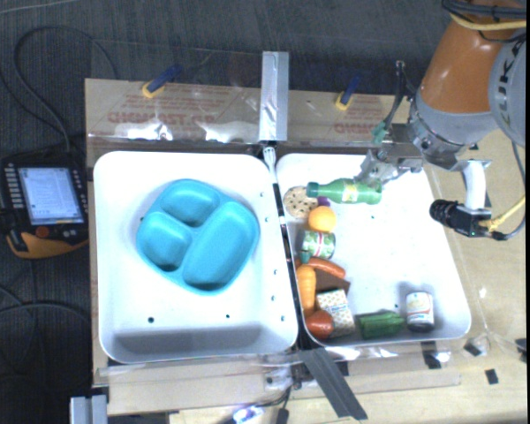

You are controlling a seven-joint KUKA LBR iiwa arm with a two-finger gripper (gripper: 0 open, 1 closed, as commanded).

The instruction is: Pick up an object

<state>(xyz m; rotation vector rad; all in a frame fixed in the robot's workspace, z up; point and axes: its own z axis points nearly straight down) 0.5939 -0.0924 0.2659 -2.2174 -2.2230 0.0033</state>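
Arm (477, 69): bulbous rounded housing, upper part glossy orange, lower part pale grey, smooth plastic-like shell. Dark letters on the grey casing at far right, cut off by the frame edge. Black cables looped over the top of the orange section. Below the grey housing, a cluster of metal brackets and fittings with a small green-teal part, detail too fine to make out. White cylindrical piece and a black barrel-shaped unit, possibly a sensor, hang off the side, with a yellow cable trailing right.
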